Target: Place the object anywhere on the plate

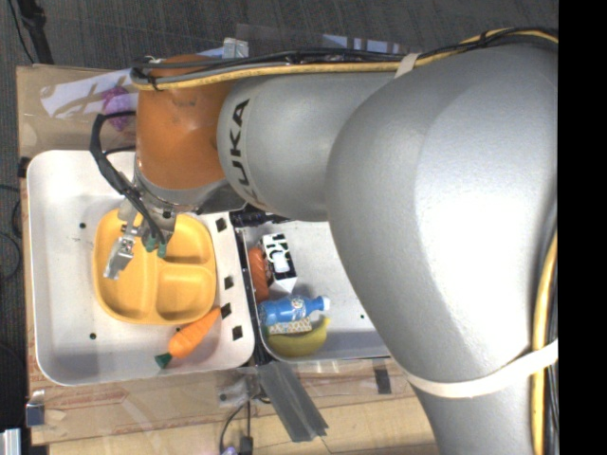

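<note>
— The carrot [193,337], where does it lie?

— In my left bin [57,254], just off the near edge of the yellow plate [161,282]. Its orange body points up toward the divider between the bins and its green stem end points down toward the bin's front rim. It looks to touch or almost touch the plate's edge; I cannot tell which.

— And your tool [133,245]?

— It hangs over the far-left part of the plate, below my orange band [175,140]. One silvery finger [118,256] shows over the plate's left compartment. Whether my fingers are spread or pressed together I cannot tell, and I see nothing held between them.

— What is in the other bin?

— In my right bin [370,349], near its front, a blue bottle [294,309] lies across a yellow bowl [302,341]. Behind it there is a reddish thing [258,268] beside a small black-and-white box [278,257]. My grey arm [427,188] covers the rest of that bin.
</note>
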Controlling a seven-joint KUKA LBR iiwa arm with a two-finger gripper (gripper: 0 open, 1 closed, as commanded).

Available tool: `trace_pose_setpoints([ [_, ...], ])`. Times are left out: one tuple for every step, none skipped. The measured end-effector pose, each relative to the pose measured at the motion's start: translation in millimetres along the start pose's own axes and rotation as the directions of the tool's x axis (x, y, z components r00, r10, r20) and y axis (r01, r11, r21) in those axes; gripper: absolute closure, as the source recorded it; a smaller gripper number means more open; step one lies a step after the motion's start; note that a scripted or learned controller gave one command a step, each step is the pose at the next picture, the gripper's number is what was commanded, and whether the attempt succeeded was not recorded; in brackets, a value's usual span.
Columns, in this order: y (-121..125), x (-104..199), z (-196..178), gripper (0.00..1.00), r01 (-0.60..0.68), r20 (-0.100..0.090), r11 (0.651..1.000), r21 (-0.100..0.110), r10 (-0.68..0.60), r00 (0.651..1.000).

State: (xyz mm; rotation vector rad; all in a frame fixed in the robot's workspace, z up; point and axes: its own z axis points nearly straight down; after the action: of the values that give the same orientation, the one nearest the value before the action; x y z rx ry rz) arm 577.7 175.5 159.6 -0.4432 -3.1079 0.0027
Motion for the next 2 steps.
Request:
trace_pose_setpoints([
  [47, -13, -75, 0.0, 0.343, 0.006, 0.939, -0.002, -0.343, 0.939],
  [48, -13, -86, 1.0, 0.346, 0.008, 0.938, -0.001, -0.346, 0.938],
])
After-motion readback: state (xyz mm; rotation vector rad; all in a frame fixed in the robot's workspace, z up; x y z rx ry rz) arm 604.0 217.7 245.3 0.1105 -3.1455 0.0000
